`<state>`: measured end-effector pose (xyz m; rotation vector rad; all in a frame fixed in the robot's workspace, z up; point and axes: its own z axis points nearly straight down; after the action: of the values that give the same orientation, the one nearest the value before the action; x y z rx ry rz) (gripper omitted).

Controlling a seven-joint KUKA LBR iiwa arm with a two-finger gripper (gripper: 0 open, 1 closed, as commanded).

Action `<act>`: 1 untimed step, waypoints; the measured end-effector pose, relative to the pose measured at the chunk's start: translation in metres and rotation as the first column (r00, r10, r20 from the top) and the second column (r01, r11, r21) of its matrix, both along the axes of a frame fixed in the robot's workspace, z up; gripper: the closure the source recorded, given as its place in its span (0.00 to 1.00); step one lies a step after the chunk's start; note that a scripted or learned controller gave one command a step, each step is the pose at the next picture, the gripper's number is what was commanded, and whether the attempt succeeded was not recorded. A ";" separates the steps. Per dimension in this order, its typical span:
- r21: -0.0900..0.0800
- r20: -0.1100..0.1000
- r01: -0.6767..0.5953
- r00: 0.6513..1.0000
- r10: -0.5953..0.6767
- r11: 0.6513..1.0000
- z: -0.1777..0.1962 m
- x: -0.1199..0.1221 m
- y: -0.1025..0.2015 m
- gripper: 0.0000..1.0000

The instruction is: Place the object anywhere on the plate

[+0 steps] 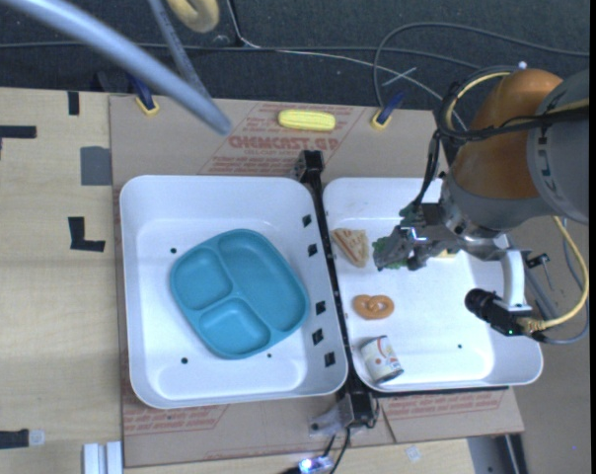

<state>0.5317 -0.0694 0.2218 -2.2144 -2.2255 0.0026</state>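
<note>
A blue three-compartment plate [239, 292] lies in the left bin [145, 265]. In the right bin [476, 358] lie a tan sandwich-like wedge [352, 246], a small orange pretzel-like piece [374, 307] and a small white cup-like thing on its side [381, 359]. My gripper [395, 253] hangs over the right bin, just right of the wedge and above the pretzel piece. I see nothing held between its fingers.
A yellow corn-like toy [306, 120] lies on the cardboard behind the bins. A black divider [323, 265] runs between the two bins. Cables loop at the back right, and a grey pole [111, 38] slants across the top left.
</note>
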 end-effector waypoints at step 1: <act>0.001 0.000 -0.001 1.000 0.001 1.000 -0.009 0.018 0.048 1.00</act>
<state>0.5492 -0.0218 0.2131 -2.2132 -2.2266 0.0015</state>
